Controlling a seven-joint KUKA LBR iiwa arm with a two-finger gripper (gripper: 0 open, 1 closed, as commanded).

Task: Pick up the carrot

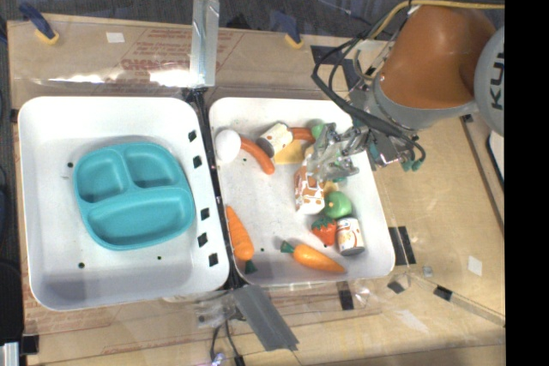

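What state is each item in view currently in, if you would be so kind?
Gripper: low over the right bin's upper right, among the toys.
Carrot: lying flat near the right bin's front wall, not held.
Second carrot: lying along the right bin's left wall.
Teal tray: flat in the left bin.

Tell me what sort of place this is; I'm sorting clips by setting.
Likely a robotics lab bench for pick-and-place trials: two white bins taped to a board, toy food such as a carrot, a teal divided tray, and an arm's gripper reaching in.
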